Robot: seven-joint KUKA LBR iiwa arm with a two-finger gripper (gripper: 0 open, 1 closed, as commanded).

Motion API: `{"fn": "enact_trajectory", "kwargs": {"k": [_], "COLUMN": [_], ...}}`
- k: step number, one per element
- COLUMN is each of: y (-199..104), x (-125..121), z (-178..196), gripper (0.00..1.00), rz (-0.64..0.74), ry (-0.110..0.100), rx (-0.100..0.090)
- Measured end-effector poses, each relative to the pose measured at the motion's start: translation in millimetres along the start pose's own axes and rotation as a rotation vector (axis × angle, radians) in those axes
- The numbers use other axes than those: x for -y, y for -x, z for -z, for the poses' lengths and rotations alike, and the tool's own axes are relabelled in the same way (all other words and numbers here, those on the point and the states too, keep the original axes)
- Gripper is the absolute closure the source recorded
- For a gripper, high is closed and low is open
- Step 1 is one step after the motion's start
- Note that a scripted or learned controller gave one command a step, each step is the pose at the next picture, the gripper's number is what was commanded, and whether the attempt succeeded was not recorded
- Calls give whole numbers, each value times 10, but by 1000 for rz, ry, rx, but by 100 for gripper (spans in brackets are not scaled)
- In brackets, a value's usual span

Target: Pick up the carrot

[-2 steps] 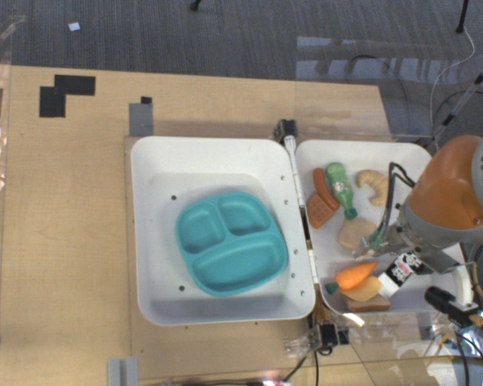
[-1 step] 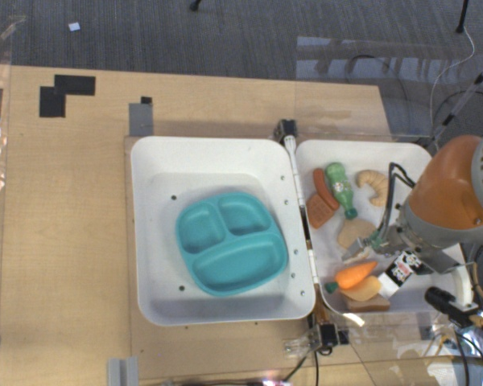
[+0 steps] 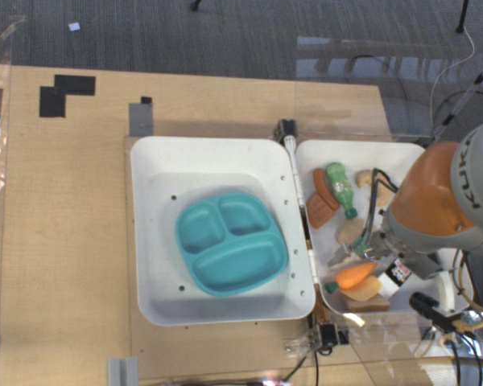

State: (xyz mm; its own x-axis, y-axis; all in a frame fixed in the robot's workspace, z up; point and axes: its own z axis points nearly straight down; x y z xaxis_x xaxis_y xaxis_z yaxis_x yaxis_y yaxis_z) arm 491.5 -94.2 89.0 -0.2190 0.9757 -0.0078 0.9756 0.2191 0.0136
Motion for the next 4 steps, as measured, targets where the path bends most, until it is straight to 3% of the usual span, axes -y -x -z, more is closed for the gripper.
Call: {"fn": "enact_trajectory", "kwargs": {"k": [1,2,3,4], "y": [-12,-13,-1,-9], "x": [-45,-41,-12,-52], "z": [123,118,6,125], "gripper": [100,0,0,100], "rz": [4,3,296,300], "ry": [10,9,4,13], "rx": [-1,-2,-4,-2]}}
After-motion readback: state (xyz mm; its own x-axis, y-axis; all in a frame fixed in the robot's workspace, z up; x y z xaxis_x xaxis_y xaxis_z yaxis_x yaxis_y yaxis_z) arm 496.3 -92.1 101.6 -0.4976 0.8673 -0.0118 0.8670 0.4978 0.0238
